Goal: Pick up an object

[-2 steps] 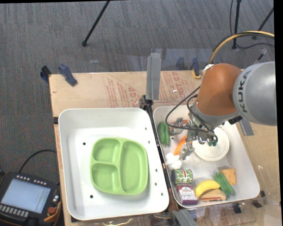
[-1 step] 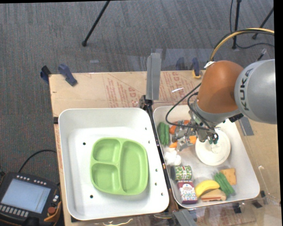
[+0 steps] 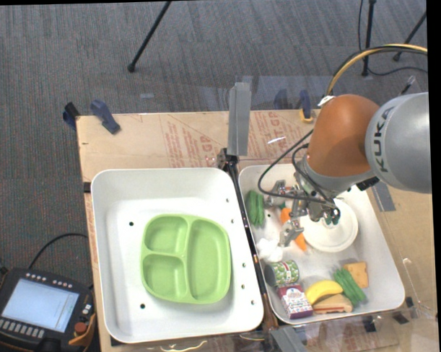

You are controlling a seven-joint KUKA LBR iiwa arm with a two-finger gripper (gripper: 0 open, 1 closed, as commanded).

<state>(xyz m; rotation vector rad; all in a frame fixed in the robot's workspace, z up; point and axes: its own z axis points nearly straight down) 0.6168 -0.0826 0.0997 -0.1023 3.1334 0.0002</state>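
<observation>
Camera view shows the grey arm with its orange band reaching in from the right of the frame, its end effector [image 3: 294, 223] lowered into the right-hand shallow white bin [image 3: 386, 270]. It hangs right of centre, over the crowded left part of that bin, just above a small orange carrot-like piece [image 3: 300, 241] and beside the round white plate [image 3: 331, 233]. Cables and the wrist cover the tip, so I cannot tell whether it is apart, together or clamped on anything; nothing is plainly seen in its grip.

Candidates for picking all lie in this bin: a green bean pod [image 3: 255, 206] at its left wall, a green-labelled can [image 3: 284, 271], a small purple carton [image 3: 293, 300], a yellow banana [image 3: 323, 290] and a sandwich-like piece [image 3: 333, 303] toward the lower right of the frame. The left white bin [image 3: 113, 211] carries a light green divided plastic tray [image 3: 186, 258].

By my judgement the approach is done and the grasp is unconfirmed; closing on an item, then lifting it clear of the bin, remains.
</observation>
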